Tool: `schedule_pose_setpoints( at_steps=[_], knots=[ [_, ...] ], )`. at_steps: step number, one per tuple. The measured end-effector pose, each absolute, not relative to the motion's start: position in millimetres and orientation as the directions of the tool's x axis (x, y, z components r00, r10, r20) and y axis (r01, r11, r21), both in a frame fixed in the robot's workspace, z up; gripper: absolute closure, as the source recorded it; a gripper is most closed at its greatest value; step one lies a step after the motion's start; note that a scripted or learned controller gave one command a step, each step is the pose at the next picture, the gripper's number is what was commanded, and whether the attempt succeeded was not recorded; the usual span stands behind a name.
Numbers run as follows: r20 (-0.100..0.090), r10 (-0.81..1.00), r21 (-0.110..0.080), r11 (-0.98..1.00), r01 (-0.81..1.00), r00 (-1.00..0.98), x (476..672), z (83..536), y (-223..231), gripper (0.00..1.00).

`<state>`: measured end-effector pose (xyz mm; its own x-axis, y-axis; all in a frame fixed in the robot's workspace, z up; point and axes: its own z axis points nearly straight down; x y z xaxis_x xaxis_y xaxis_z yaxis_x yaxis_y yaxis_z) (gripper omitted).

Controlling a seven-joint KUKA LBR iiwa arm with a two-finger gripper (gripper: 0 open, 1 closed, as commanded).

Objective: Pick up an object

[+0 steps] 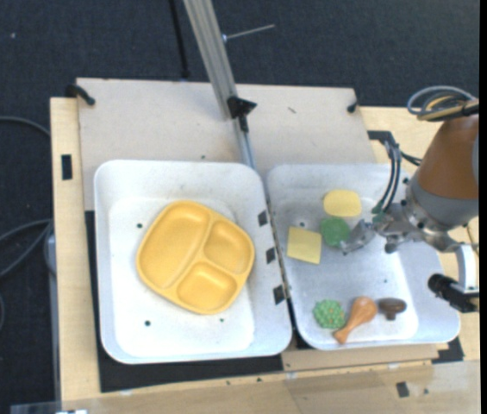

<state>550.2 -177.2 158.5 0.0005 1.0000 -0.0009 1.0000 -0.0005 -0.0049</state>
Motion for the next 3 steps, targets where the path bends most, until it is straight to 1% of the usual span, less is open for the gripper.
schedule_pose_setpoints(
  at_steps=[1,2,3],
  knots=[
    [-0.001,1.0,-0.004,0.0,1.0,0.0,549.3,105.7,-178.3,0.0],
    [0.0,1.0,0.004,-0.005,1.0,0.005,551.4,120.1,-179.0,1.0],
    [-0.003,1.0,0.007,-0.003,1.0,0.003,543.6,177.2,-182.9,1.0]
  ],
)
